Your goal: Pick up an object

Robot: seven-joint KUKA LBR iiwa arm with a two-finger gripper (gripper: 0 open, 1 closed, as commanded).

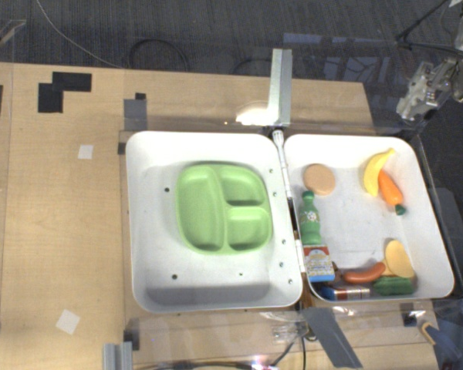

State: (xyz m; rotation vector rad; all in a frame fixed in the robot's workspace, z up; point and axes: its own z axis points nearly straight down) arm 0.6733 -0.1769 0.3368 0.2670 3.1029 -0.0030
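A: Item one, the gripper [426, 91]?
B: Upper right corner, above dark floor, outside the bins. Whether it is parted or closed, I cannot tell. Nothing is seen in its grasp.

A: Surface?
B: Pale wooden bench [54, 230], with black patches near its far left edge and small grey squares scattered on it. Two shallow white bins side by side: left bin [150, 206], right bin [432, 230]. A grey metal post [281, 83] stands behind their join.

A: Contents, left bin?
B: One green divided tray [222, 206], well to the left of and below the gripper.

A: Right bin?
B: Nearest below the gripper: a yellow banana [375, 168] touching an orange carrot [390, 189]. Further left, a tan round disc [319, 178]. A green bottle [310, 220] lies along the bin's left wall, with a red-and-white carton [319, 264] just past it. Along the near edge: a red sausage [363, 272], a yellow piece [399, 259], a green vegetable [393, 285], and a dark marker-like item [347, 292].

A: Room?
B: Dark grey carpet [177, 14] beyond the bench, a thin cable [62, 21] trailing over it.
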